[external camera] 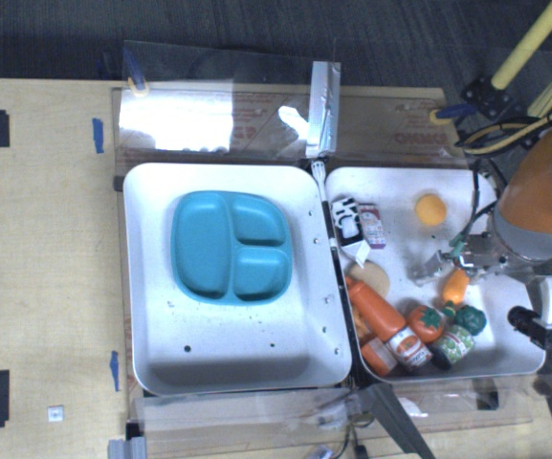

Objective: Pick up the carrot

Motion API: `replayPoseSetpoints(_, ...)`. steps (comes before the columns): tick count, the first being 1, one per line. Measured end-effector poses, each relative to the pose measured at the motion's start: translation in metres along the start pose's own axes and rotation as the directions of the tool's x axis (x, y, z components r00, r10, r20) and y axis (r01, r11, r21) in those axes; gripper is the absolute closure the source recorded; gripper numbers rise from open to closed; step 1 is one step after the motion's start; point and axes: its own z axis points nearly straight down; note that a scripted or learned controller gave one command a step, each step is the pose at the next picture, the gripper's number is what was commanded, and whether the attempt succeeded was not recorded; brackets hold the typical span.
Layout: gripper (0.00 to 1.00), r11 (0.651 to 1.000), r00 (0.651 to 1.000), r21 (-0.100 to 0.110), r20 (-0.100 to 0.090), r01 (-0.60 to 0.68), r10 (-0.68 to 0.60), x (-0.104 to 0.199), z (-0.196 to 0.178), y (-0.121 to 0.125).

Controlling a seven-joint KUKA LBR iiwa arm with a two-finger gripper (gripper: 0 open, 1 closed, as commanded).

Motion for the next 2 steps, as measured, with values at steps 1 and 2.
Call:
replayPoseSetpoints(1, 1.00, 1.000, 1.000, -0.006, 0.003, -0.003, 0.003, -0.001, -0.011, 0.001)
replayPoseSetpoints(2, 1.00, 1.000, 1.000, -0.005, 0.001, -0.029, 0.029, 0.020, -0.131, -0.001)
